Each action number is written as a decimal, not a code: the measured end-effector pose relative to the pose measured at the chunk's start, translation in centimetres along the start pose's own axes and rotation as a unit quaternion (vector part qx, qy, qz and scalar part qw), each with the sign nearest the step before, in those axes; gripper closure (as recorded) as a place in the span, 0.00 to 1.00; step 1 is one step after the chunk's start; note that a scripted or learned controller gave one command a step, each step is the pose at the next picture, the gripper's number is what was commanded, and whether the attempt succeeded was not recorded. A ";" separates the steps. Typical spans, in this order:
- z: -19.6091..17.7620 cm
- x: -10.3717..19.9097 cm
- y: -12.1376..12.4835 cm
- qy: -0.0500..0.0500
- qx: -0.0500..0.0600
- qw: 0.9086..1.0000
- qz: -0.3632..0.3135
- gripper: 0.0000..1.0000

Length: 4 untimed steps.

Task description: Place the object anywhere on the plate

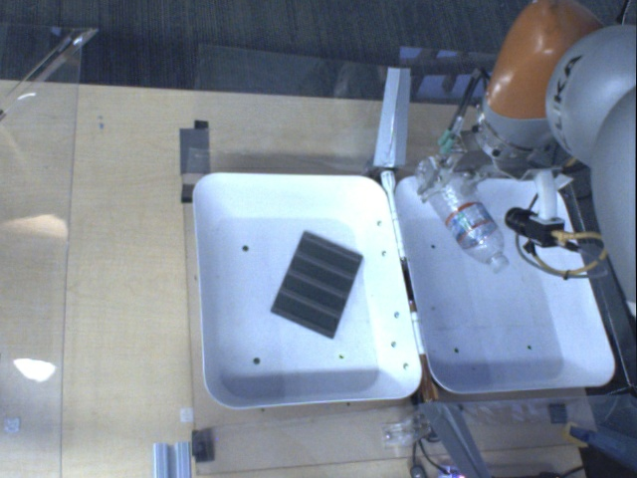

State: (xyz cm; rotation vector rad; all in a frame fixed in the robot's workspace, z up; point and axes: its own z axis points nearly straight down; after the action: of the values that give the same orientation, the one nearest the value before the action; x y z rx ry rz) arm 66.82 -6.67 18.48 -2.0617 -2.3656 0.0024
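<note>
Lowest in the camera view, and so closest to the lens, run the front rims of the two white bins: the left bin (219,297) and the right bin (518,366), side by side on the wooden table (109,267). On the floor of the left bin lies a dark, ridged rectangular slab (318,284), turned at a slant; this looks to be the plate the task means, though that is a judgement from its flat shape and nothing else. Nothing rests on it.

A clear plastic bottle (470,224) sits in the upper part of the right bin, tilted, its capped end pointing down and to the right, its other end running up toward the arm's wrist. The pincer (441,174) is at that upper end of the bottle, touching or all but touching it. The bottle's clear body and the wrist hardware blur together there, so how wide the pincer stands, and whether it has hold of the bottle, cannot be told.

Judged from this, the task stands at the grasp or the very start of the lift; the carry is not yet made. The next move calls for a firm hold, a lift clear of the ridge where the two bins meet, travel leftward across it, and a release above the dark slab.
</note>
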 end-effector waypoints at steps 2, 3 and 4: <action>-4.6 12.7 -5.1 -0.001 -0.004 0.974 -0.225 1.00; 0.3 22.3 -8.7 -0.001 -0.003 0.964 -0.265 1.00; -2.7 14.1 -6.8 -0.002 -0.005 0.975 -0.220 1.00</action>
State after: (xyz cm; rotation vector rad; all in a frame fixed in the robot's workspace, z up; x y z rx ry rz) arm 58.12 6.40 21.20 -1.4939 -2.7691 -0.0066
